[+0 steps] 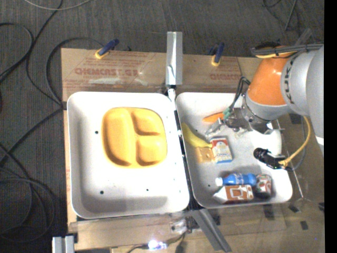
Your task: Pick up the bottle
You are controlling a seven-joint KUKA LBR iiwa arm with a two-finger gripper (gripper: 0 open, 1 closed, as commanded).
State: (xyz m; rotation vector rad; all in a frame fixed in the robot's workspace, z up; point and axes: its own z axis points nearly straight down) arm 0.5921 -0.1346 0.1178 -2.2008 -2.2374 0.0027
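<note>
- The gripper (230,121) hangs low over the far part of the right bin (287,186). Nothing shows between its fingers, and how far apart they stand cannot be told from this angle.
- Just beside it, toward the left bin (79,194), lies an orange carrot-like piece (213,117).
- A little nearer the camera and leftward lie a banana (192,137), a small carton (221,148) and a tan block (206,154) touching the carton's left side.
- The bottle (238,180) lies on its side well apart from the gripper, toward the near wall of the same bin, white cap pointing left and blue label round the middle.
- A brown-and-white box (235,194) touches the bottle's near side, and a dark can (263,185) sits at its base end.
- The bottle looks like small, light plastic: stiff enough to pinch, smooth and round, so likely to roll or slip.
- The best hold would seem to be across the labelled middle, the fingers coming down on either side of it; the box crowds the near side, so room there is tight.
- The left bin holds a yellow tray (135,136).
</note>
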